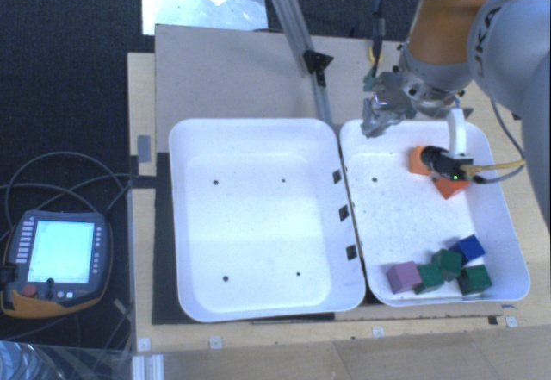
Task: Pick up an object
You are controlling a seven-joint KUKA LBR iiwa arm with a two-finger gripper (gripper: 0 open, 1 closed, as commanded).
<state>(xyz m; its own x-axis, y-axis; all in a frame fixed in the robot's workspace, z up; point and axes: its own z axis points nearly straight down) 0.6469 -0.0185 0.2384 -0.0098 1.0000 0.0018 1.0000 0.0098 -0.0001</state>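
My gripper [377,121] hangs over the far left corner of the right bin [405,214], above its rim, with nothing visible in it. Two orange pieces lie near the bin's far right side: an orange block [420,159] and an orange wedge [449,189], partly covered by a black part on a cable from the arm. Clustered in the near right corner are a pink block [401,276], three dark green blocks [430,276] and a blue block [470,247]. The gripper is to the left of and beyond the orange pieces, far from the cluster.
The left bin [258,146] sits beside the right one, joined by black clips [343,213]. A slanted metal pole [297,25] rises behind the bins. A teach pendant [56,262] with cables lies at the left of the bench.
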